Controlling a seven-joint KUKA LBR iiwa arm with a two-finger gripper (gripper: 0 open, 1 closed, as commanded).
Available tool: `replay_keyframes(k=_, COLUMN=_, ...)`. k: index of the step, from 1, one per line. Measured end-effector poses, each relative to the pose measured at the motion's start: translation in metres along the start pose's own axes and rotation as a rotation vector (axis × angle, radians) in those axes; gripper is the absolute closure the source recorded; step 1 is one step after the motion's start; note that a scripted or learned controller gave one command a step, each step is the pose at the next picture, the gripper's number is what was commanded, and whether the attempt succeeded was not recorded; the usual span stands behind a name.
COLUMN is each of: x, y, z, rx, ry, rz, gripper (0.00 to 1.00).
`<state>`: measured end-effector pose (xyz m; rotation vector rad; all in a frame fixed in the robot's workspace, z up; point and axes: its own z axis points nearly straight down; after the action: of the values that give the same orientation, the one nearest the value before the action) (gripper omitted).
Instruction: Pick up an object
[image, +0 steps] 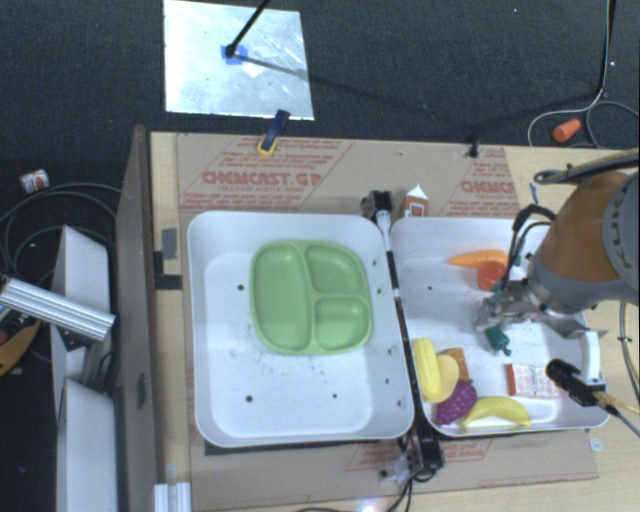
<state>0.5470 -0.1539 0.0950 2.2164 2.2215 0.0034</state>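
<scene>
The right bin (440, 300) holds several toy foods. An orange carrot (476, 259) lies at its back, with a red piece (492, 273) just beside it. Along the front lie a yellow corn cob (427, 366), purple grapes (456, 402), a yellow banana (498, 410) and a small red-and-white box (528, 380). My gripper (496, 326) hangs low over the middle of the right bin, between the carrot and the box, over bare bin floor. A small teal part (499, 343) shows at its lower end.
The left bin (225, 300) bears a green divided plate (308, 298). A small orange-and-white carton (416, 202) stands behind the bins. The grey and orange arm (590, 245) covers the right bin's far right side. Cables lie off the bench.
</scene>
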Motion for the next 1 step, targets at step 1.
replay_keyframes(k=1, x=0.0566, y=0.049, z=-0.0521, rx=-0.005, ry=0.001, rz=-0.009, gripper=1.0)
